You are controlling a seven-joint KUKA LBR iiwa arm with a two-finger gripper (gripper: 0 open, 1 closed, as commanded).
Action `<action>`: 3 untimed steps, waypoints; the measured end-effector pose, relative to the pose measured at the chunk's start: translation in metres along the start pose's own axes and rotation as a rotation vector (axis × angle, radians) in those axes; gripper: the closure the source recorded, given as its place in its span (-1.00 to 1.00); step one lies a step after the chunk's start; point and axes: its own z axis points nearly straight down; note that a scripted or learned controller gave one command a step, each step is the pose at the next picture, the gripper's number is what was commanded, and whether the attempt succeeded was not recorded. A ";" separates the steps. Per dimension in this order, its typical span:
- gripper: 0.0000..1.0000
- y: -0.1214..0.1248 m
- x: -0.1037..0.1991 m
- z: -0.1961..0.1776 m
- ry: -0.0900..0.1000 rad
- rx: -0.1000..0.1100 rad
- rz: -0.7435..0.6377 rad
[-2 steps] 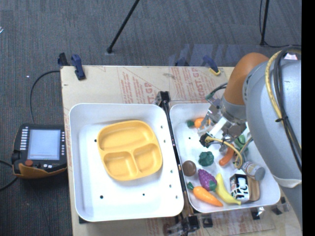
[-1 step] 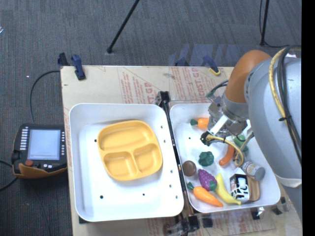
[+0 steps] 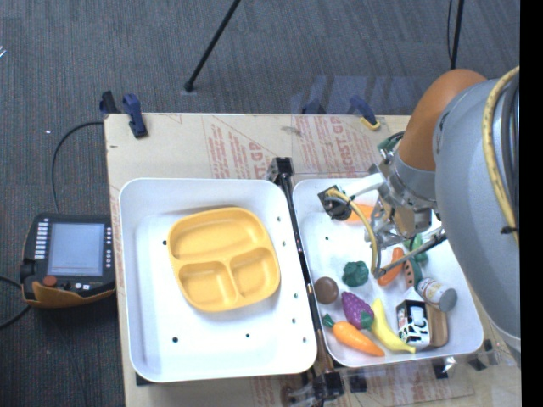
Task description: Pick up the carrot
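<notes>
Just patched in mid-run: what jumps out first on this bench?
The yellow divided plate stands out, alone in the left bin. The right bin is crowded with toy food: a carrot near its front edge beside a banana and purple grapes. The arm's gripper hangs over that bin's middle, near another orange piece.

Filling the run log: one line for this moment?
arm: over right bin | gripper: above bin's middle | carrot: lying at front edge, not held

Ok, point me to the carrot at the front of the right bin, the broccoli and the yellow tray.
carrot (image 3: 358,338): camera view, middle of its orange body.
broccoli (image 3: 355,273): camera view, top of the green head.
yellow tray (image 3: 222,231): camera view, floor of its long upper compartment.
</notes>
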 end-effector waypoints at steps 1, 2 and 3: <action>1.00 0.003 -0.054 0.098 -0.013 0.005 -0.035; -1.00 0.004 -0.052 0.095 -0.006 0.002 -0.033; -1.00 0.012 -0.011 0.103 -0.006 0.002 -0.063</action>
